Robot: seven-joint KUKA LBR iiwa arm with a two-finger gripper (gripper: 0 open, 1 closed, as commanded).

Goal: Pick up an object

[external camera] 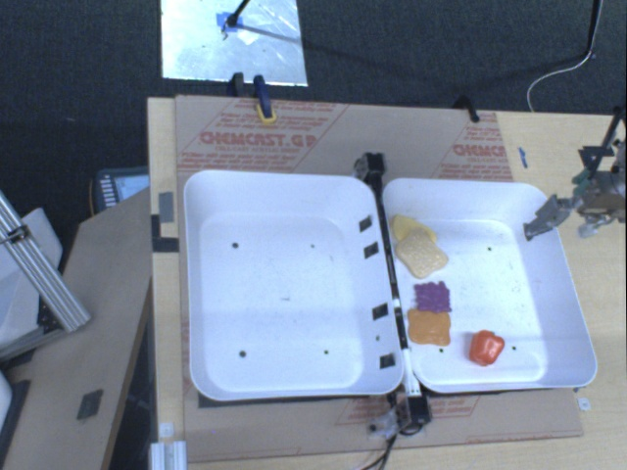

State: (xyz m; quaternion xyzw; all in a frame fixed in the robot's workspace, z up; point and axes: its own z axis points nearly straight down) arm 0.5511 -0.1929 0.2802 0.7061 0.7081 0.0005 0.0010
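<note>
While apart: gripper, red object.

- This is a lab (a robot test cell, not a home).
- A bench bears two white bins clamped side by side on a printed board.
- An aluminium frame bar stands at the left.
- Cables run over dark carpet.
- A shiny metal plate lies on the floor.
</note>
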